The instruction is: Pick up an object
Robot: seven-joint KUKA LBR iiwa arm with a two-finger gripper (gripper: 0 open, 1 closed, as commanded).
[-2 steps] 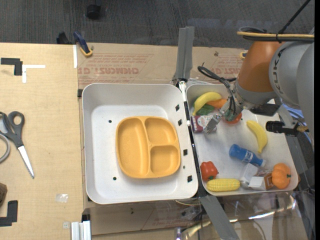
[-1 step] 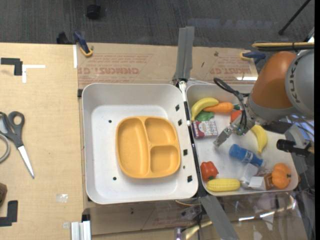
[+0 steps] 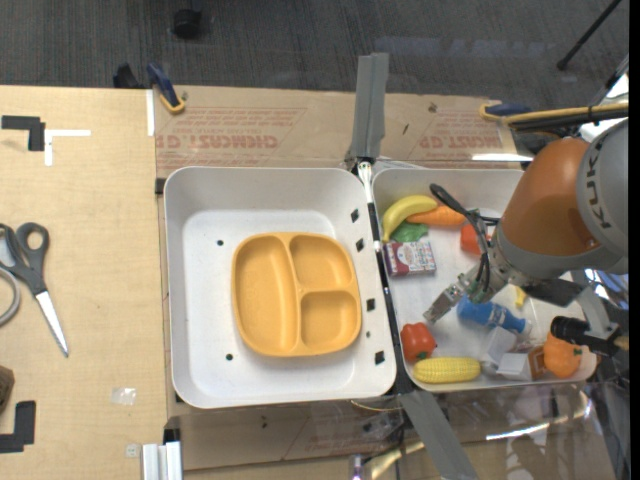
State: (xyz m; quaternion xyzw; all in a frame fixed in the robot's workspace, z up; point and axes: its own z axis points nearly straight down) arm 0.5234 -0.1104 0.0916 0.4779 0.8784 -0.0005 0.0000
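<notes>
Inventory as I read it from my remote station, taking the yellow 3-compartment plastic tray point(image 3: 296, 294) as landmark.

1. Far left of the tray, on the tan bench top point(image 3: 80, 268): grey-handled metal scissors point(image 3: 36, 280).
2. Around the tray: the left shallow white bin point(image 3: 190, 268), with the tray lying flat in its middle.
3. Right of the tray, across the divider: the right shallow white bin point(image 3: 400, 176), holding the following.
- yellow plastic banana point(image 3: 406, 211), at the far end
- green-topped red and white box point(image 3: 410, 254), just in front of the banana
- red toy pepper point(image 3: 417, 340), at the near left
- yellow toy corn cob point(image 3: 446, 370), just beside the pepper
- blue bottle-shaped toy point(image 3: 490, 316), mid-bin
4. Further right of the tray: the gripper point(image 3: 462, 294), low inside the right bin and just left of the blue toy. I cannot tell how far its fingers are spread, and I see nothing between them.
</notes>
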